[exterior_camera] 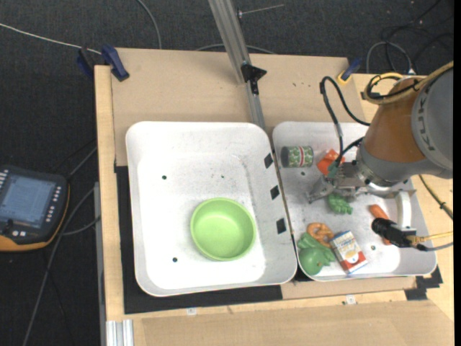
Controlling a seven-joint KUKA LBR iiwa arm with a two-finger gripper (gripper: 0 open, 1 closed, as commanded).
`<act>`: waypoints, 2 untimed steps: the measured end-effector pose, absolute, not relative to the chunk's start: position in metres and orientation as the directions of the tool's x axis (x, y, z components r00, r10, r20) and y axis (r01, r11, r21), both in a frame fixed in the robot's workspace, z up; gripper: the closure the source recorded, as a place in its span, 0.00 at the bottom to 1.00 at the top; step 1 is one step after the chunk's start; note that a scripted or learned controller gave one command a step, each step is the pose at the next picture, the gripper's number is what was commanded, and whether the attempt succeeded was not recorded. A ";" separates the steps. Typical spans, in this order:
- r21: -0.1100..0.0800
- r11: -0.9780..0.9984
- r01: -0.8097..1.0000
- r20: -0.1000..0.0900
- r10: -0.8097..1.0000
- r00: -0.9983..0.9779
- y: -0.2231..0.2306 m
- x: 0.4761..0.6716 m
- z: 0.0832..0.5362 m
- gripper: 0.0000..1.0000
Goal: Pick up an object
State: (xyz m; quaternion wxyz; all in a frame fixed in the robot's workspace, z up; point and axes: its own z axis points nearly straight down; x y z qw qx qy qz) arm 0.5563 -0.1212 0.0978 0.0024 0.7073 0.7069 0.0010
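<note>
Overhead view of the pick in the right bin (421,265). We are watching the gripper (333,190) hanging low over the middle of this bin, just above and to the left of a small green toy (340,206), which we are taking as the likeliest target. Grey metal parts of the tool are spreading to the left toward the bin floor, but we cannot tell from this slant how wide the jaws are standing, nor whether they are touching the toy; nothing is visibly sitting between them, so we are not counting anything as held.

To do this step well, we are judging that the tool should be centred over the green toy before closing, since it is lying slightly below the tool's tip in the view. An orange piece (328,162) is lying close beside the wrist, and a small can with a green label (297,156) is lying on its side further left; a careless descent could be nudging either one. The lower corner is crowded: a green leafy toy (311,254), an orange ring-shaped piece (319,231) and a small printed box (346,248) are bunching together, well clear of the present target.

The left bin (144,193) is carrying a green bowl (222,228), apart from the action.
</note>
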 end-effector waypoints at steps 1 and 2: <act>0.009 -0.001 1.000 -0.002 1.000 0.001 -0.121 0.558 0.110 1.00; 0.004 0.000 1.000 -0.001 1.000 0.000 -0.123 0.563 0.153 1.00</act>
